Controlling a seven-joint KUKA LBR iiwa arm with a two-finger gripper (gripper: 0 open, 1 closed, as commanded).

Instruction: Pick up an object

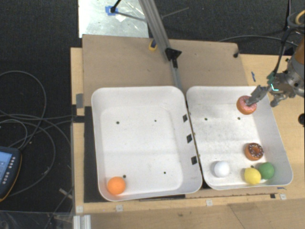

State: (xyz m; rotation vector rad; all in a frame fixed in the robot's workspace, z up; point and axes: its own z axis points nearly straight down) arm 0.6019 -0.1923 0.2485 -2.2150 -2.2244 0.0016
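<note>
My gripper hangs over the far right corner of the right bin, its two fingers spread open with nothing between them. A pink frosted donut lies just left of the left finger, touching it or very close. Nearer the front of this bin lie a chocolate sprinkled donut, a white ball, a yellow lemon-like fruit and a green ball. An orange ball sits in the front left corner of the left bin.
A grey pole slants down from the top to the bins' shared far edge. Black clips mark the divider between the bins. Cables and a tablet lie on the floor to the left.
</note>
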